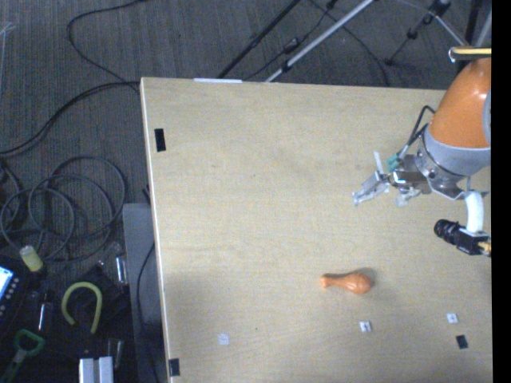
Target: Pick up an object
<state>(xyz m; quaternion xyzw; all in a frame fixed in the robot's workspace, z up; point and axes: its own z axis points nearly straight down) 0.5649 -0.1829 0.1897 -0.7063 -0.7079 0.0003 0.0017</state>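
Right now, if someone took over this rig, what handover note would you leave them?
Gripper: above the bare tabletop, right of centre, nothing between its fingers; whether they are open or shut is hard to tell.
Orange object: lying on its side on the table, nearer the front edge, below and slightly left of the gripper, apart from it.
Done: no pick yet.
Left: move over the orange object, descend, grasp, lift.

Pale wooden bench top (263, 214). Black cables (64, 198) coil on grey carpet at nine o'clock; tripod legs (351, 10) at one o'clock.
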